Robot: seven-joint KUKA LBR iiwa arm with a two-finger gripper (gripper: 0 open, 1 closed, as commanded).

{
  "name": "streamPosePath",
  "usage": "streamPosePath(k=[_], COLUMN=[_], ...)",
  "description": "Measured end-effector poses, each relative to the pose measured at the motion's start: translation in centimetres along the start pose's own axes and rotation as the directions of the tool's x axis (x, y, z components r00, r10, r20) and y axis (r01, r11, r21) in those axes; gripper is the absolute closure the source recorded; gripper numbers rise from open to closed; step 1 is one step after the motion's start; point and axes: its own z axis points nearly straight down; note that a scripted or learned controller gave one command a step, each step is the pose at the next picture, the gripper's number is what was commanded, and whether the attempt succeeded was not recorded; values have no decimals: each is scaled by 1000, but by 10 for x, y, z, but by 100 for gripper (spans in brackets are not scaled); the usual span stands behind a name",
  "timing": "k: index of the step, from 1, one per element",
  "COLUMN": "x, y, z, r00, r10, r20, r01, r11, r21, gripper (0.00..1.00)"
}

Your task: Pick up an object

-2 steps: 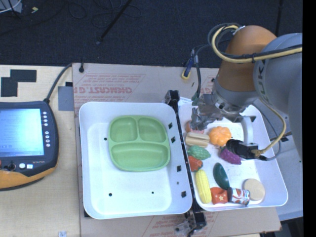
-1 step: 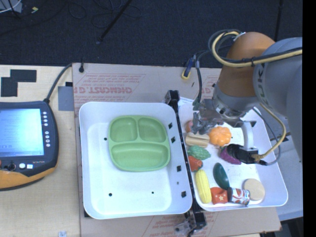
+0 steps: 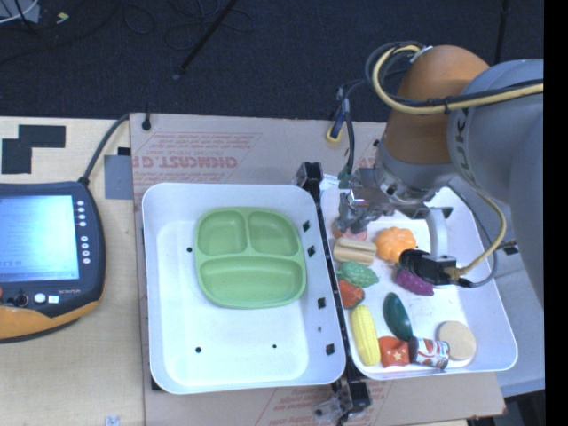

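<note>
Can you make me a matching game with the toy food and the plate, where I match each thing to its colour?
Things:
1. divided plate
2. pumpkin
3. corn cob
4. eggplant

Colours:
A. yellow
B. purple
C. light green
D. orange

Pairs: 1-C, 2-D, 3-A, 4-B. The plate lies in the left bin; the three foods lie in the right bin.

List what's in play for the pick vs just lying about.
In play: gripper; right bin toys: orange pumpkin, corn cob, dark green vegetable, purple piece, can.
Lying about: green divided plate in left bin, teach pendant.
</note>
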Motion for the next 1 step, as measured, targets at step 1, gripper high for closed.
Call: streamPosePath(k=[1], x=[-14], y=[3], z=[-5], r00=[1000], r10=[3], r20=[1], r01=[-3], r11=[1000], r21=[1], gripper=[100])
